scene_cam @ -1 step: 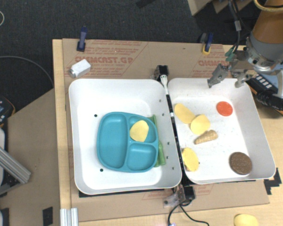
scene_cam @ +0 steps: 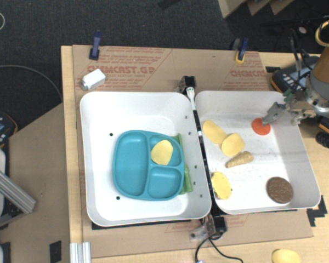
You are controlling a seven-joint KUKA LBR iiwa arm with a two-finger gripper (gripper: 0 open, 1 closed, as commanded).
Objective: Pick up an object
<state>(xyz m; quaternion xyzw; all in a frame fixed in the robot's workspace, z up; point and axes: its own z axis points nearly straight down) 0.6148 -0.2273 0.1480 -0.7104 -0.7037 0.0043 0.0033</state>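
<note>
Where the right bin (scene_cam: 296, 141) nears its far edge, gripper (scene_cam: 270, 117), finger state unclear, just above the orange disc (scene_cam: 260, 126)

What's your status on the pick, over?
Gripper low in right bin, beside orange disc; nothing seen held. Yellow pieces and brown disc lie apart. Nothing blocking.

The cardboard sheet (scene_cam: 153, 64) reads "CHEMCAST GP" in red.

Right bin (scene_cam: 296, 147): bare floor at 12 o'clock. Yellow pieces (scene_cam: 225, 141) crowd 9 o'clock; brown disc (scene_cam: 279, 190) blocks 5 o'clock.
</note>
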